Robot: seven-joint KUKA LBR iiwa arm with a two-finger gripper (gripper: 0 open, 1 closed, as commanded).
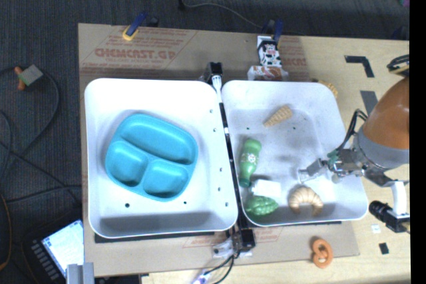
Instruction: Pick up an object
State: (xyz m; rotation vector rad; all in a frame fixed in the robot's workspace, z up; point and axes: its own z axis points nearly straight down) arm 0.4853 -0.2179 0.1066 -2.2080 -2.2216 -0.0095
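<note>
Nearest the camera, a blue divided tray [152,155] sits in the left bin [100,103]. At three o'clock, the right bin [326,103] holds a green bottle [249,159], cone [277,116] and croissant [305,198]. Just beyond the croissant, the claw [318,169] hangs released, grasping nothing.

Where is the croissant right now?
The croissant lies in the right bin, near its front edge, just right of the green leafy toy and below the gripper.
</note>
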